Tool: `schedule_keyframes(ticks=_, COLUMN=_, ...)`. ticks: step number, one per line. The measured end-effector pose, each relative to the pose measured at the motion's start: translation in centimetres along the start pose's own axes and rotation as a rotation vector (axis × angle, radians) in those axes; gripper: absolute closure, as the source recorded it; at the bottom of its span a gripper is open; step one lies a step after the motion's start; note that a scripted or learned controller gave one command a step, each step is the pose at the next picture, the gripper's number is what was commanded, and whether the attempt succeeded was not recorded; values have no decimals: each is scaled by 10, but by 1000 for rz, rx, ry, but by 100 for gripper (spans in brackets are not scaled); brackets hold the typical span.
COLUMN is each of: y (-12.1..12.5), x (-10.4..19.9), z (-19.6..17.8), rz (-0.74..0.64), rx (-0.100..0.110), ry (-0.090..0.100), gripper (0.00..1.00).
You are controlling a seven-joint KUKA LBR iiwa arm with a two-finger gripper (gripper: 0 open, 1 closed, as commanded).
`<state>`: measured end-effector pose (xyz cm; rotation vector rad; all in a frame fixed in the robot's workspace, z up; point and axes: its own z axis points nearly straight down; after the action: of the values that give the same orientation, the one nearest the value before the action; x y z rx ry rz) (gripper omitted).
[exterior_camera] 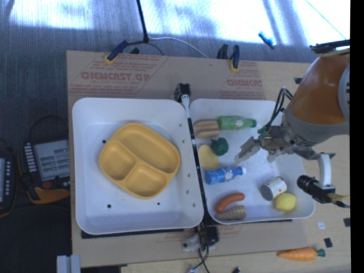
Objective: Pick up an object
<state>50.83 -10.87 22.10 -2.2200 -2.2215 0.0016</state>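
The arm comes in from the right and its claw (256, 147) hangs over the right bin (307, 212), toward that bin's middle right. Two fingers (248, 149) point left and look spread apart, with only white bin floor showing between them; they grip nothing. Whether the tips touch the floor cannot be told from this slant.

The right bin holds the loose things. At its far left lies a hot dog in a bun (206, 128), and just right of it a green bottle (236, 122) lies on its side. Nearer, a dark green vegetable (219, 147) sits beside a pale yellow fruit (208, 158). A blue bottle (223, 175) lies just near of those, a little left of the fingers and apart from them. Along the near wall lie a red sausage (230, 201) and a brownish roll (230, 212), touching. To their right stand a small white can (274, 187) and a lemon (285, 202), close together.

The left bin (85, 152) carries a yellow divided plate (140, 160) with three compartments. On the table (114, 73), near of the right bin, lies a toy carrot (298, 255).
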Motion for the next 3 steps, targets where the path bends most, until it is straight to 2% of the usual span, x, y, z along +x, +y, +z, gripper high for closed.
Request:
schedule_keyframes(ticks=1, y=5, x=12, z=122, rz=1, rx=0, ry=0, gripper=0)
schedule_keyframes(ticks=2, y=74, x=-5, z=127, rz=0, rx=-21, ry=-7, gripper=0)
schedule_keyframes(ticks=3, y=126, x=7, z=128, rz=0, rx=-17, ry=-8, gripper=0)
